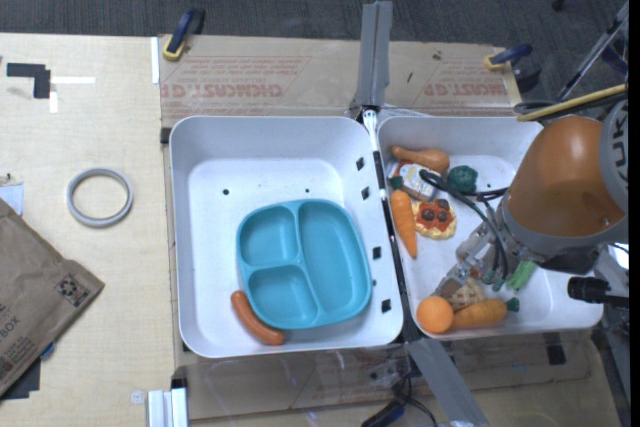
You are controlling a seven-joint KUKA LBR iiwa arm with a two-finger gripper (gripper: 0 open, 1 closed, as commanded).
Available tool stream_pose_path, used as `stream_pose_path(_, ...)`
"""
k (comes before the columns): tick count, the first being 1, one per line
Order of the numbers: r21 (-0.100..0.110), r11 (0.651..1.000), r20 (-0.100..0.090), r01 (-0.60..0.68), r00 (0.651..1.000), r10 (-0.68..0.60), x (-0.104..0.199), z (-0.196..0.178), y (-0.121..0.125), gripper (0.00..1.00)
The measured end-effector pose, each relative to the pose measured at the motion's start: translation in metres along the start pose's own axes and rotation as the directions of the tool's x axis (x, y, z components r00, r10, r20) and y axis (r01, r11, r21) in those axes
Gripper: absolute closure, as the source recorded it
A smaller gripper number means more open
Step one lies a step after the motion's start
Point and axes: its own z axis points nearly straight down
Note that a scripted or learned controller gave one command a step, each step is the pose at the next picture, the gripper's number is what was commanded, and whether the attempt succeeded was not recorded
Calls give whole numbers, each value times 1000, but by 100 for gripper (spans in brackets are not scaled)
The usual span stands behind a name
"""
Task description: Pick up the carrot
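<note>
Right bin [560, 320] on the bench is cluttered; my gripper [487, 262], can't tell if open, hovers near its front edge, so next I shift toward the left wall for the carrot [403, 222].

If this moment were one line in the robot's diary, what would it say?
goal: pick up carrot | carrot: lying in right bin, untouched | gripper: low in right bin, beside carrot

Left bin [200, 245] holds a blue divided plate [303, 263]; a sausage [257, 318] lies against the plate's near-left edge. Tape roll [100, 196] and brown box [35, 300] rest on the bench [80, 125], left of that bin.
</note>
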Motion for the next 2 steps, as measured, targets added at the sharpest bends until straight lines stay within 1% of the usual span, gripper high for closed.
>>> stream_pose_path(1, 2, 944, 1, -330, 944, 330, 47, -99, 42, 0)
stream_pose_path(2, 4, 856, -1, -517, 856, 517, -7, -21, 6, 0)
